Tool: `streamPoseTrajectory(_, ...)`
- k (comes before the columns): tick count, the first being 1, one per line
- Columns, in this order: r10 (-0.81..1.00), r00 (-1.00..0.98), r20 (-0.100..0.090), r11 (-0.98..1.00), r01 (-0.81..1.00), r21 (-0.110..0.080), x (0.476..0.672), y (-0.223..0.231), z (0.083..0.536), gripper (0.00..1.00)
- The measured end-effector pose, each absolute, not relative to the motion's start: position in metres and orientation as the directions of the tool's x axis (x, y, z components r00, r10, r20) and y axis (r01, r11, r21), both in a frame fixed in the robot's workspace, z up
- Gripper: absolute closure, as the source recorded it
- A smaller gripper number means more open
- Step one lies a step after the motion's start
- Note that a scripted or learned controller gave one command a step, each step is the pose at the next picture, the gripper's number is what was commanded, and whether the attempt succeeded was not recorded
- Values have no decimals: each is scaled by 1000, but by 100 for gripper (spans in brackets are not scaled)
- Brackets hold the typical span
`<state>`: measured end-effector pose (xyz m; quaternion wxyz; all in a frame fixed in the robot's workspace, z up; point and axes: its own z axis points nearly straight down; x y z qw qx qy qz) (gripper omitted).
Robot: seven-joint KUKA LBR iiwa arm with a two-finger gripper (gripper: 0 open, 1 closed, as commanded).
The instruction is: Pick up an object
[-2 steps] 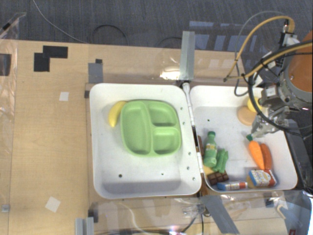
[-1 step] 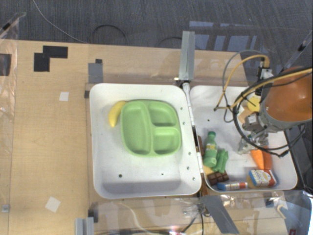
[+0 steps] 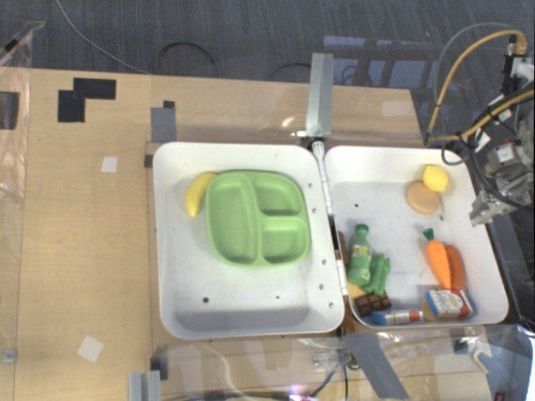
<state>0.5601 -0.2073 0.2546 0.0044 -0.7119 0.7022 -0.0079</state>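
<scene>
Objects for picking lay untouched when I checked: an orange plastic carrot (image 3: 437, 261) and a green toy bottle (image 3: 360, 255) sat in the right white bin (image 3: 380, 176). My gripper (image 3: 491, 207) hovered at that bin's right rim, its grasp impossible to tell. Nothing was lifted yet.

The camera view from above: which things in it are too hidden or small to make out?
- Gripper: cut off by the right edge; finger state unreadable.
- Yellow plastic banana: partly tucked behind the green divided plastic plate.
- Small printed carton: label too small to read.
- Dark pieces in the right white bin's corner: too small to identify.
</scene>
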Motion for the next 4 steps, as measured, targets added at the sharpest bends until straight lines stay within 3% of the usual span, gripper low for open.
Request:
streamPoseTrajectory(1,-1000,16,-1,-16,-1000,-8,559,-205,249,0)
streamPoseTrajectory(2,-972,234,0,-234,-972,-9,606,-197,97,0)
streamPoseTrajectory(3,-967,256,4,-256,-967,-12,551,-199,90,0)
streamPoseTrajectory(4,-966,257,2,-257,-966,-20,554,-196,104,100)
